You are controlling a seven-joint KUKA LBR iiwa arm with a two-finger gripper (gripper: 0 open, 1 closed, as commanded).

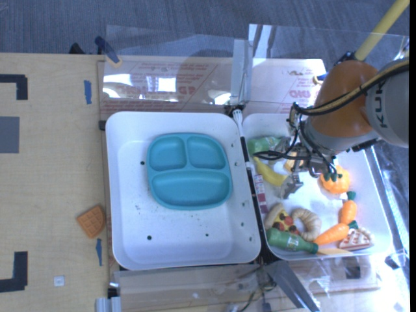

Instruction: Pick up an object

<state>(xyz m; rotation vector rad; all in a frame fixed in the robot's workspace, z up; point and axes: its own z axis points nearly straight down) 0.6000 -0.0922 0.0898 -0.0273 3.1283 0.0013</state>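
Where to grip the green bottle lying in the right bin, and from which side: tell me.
Grip the green bottle across its body, near the middle, probably coming straight down from above. It lies flat along the right bin's near edge, neck toward the carrot. Close across its width, where the sides look freest; toys crowd both ends. The gripper is above the banana.

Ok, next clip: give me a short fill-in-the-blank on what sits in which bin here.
1. The blue divided plate lies in the ____ bin.
2. The plate has ____ compartments.
3. The green toy bottle lies near the front edge of the ____ bin.
4. The pincer hangs over the ____ bin, close to the yellow banana.

Missing words: left; three; right; right
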